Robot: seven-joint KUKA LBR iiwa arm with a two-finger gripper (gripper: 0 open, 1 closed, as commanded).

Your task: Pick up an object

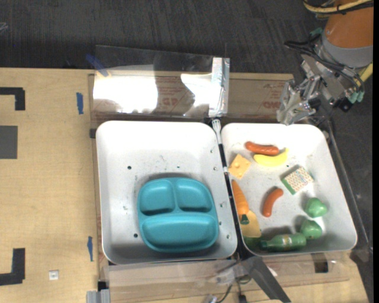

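Here the jaws (296,109), spread unclear, hang above the right bin's (331,155) far rim, well apart from the sausage (261,147).

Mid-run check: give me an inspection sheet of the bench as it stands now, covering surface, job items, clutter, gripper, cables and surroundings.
Surface: two white bins side by side, left bin, right bin.
Job's things: in the right bin, two sausages, banana, cheese wedge, carrot, patterned box, green bottle, two green pieces.
Clutter: teal divided tray in the left bin.
Gripper: gripper above the right bin's far edge, nothing between its fingers.
Cables: yellow cable on the arm.
Surroundings: clear plastic sheet behind the bins.
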